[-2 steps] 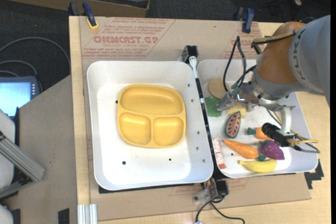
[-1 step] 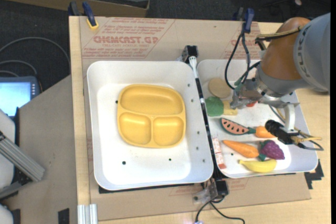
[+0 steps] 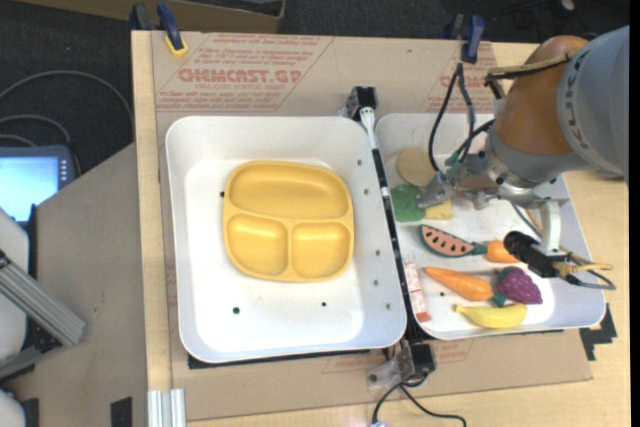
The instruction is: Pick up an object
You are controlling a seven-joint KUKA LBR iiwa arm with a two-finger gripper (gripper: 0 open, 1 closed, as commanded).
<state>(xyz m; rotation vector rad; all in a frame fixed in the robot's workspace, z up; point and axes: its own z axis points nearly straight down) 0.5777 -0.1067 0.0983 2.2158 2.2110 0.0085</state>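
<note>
Banana (image 3: 490, 316), toy, lay nearest, along the front wall of the right bin (image 3: 580, 315) on the table (image 3: 250, 75), with purple grapes (image 3: 520, 287) touching it behind and a carrot (image 3: 460, 282) just to their left. Watermelon slice (image 3: 448, 240) sat behind the carrot, with a small orange piece (image 3: 500, 252) beside it. Left bin (image 3: 190, 245) carried a yellow divided plate (image 3: 288, 220). Farther back in the right bin, close to the shared wall, lay a green piece (image 3: 405, 205), a small yellow piece (image 3: 440, 212) touching or nearly touching it, and a tan disc (image 3: 410, 165) behind both. Gripper (image 3: 442, 197) stood low over the green and yellow pieces, judged the likely objects to be picked. Risk, as judged: these pieces crowded together by the wall, so a grip there might catch two at once, or nudge one aside and come up bare. Whether the jaws were open or closed could not be told; nothing was seen held between them.
</note>
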